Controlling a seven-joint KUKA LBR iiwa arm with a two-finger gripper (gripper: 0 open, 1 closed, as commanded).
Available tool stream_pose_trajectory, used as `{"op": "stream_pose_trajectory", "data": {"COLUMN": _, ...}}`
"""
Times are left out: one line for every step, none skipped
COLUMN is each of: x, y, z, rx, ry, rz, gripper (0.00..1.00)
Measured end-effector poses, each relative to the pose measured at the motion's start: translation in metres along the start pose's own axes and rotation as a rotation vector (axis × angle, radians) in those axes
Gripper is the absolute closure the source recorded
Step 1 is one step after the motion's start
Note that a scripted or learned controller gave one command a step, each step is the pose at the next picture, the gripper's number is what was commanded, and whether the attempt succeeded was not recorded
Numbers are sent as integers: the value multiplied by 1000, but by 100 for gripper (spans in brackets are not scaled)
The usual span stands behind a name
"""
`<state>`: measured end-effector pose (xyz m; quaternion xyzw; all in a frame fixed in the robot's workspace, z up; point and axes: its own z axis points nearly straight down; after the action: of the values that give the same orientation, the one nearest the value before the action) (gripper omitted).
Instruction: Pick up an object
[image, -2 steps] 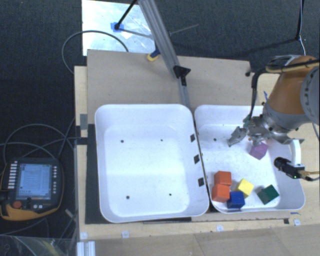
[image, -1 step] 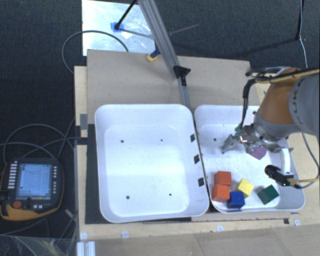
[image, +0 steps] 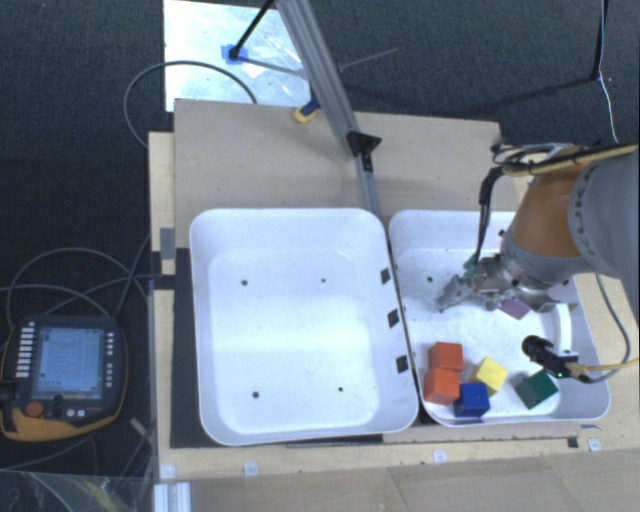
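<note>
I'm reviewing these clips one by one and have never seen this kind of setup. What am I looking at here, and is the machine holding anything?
One camera looks down at a slant on a bench with two shallow white bins. The grey and orange robot arm reaches in from the right; its claw hangs over the right bin. That bin holds two orange blocks, a yellow block, a blue block, a green block and a small purple piece by the arm. I cannot tell whether the claw holds anything.
</note>
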<state>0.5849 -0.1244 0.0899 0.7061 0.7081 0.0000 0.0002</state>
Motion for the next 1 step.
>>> {"op": "stream_pose_trajectory", "data": {"x": 0, "y": 1, "z": -12, "rx": -4, "ry": 0, "rz": -2, "gripper": 100}}
